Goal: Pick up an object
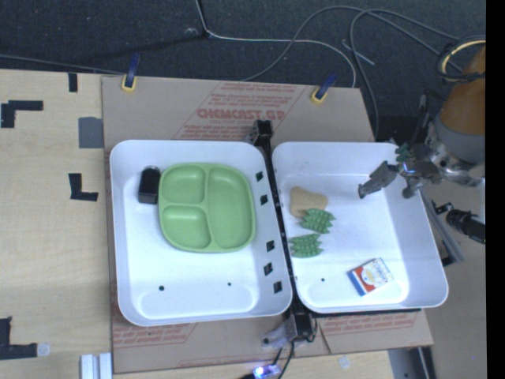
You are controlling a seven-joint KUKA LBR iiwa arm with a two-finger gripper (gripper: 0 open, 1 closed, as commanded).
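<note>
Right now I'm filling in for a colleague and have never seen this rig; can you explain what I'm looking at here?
This is one camera fixed above a bench, looking down at a slant. The grey machine with the orange band at the right edge is a robot arm; its gripper hangs over the upper right corner of the right bin, with nothing between its fingers. Its job is to pick up an object. The right bin holds a tan lump, two green leafy pieces and a small red, white and blue packet. The left bin holds a green divided plate with a small black block at its left side.
</note>
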